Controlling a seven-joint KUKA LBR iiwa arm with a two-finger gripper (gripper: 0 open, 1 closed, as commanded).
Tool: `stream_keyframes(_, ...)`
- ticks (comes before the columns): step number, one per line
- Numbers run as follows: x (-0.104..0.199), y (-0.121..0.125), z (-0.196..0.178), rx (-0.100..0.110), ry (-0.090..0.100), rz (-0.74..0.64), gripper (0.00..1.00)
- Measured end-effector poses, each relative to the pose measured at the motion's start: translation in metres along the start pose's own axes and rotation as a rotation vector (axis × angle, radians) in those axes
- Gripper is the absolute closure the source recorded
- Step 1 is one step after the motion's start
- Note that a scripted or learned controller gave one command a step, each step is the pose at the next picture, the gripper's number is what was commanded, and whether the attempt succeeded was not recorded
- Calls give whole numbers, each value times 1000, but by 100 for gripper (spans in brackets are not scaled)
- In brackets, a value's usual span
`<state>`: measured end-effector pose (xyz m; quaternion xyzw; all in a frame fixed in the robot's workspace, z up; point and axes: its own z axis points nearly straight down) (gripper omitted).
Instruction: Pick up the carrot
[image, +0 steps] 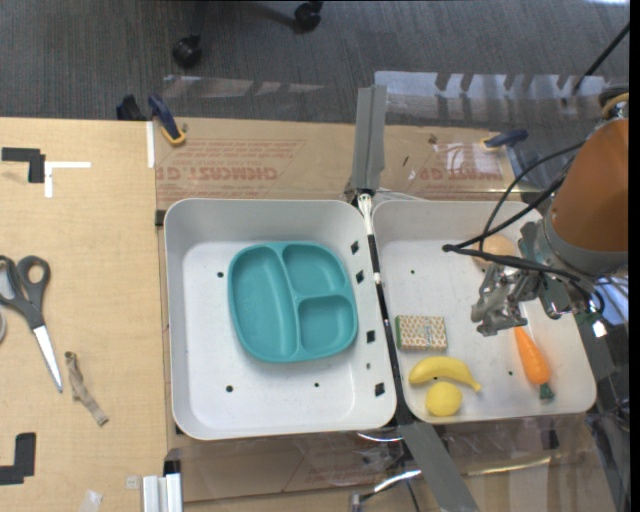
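Two glossy white bins (185, 330) on a cardboard-topped bench (70, 300), one teal three-section plate (293, 300), one tapered orange carrot (531, 357) at five o'clock from the metal jaws (497, 312), grip state unclear, one curved banana (445, 372), one round lemon (444, 400)

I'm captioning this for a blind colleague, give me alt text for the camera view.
The gripper hovers in the right bin, just left of the carrot, which lies on the bin floor. A banana, lemon and patterned sponge lie nearby; the left bin holds a teal divided plate.
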<state>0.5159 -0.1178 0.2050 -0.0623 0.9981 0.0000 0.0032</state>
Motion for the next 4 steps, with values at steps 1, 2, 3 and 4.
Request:
stream_keyframes(1,15,-73,-142,2,-1,4,100)
stream_keyframes(2,14,-16,-99,-2,3,-333,100)
stream_keyframes(3,26,11,-1,-2,3,-374,100)
stream_keyframes(4,17,-36,-62,-1,0,-518,100)
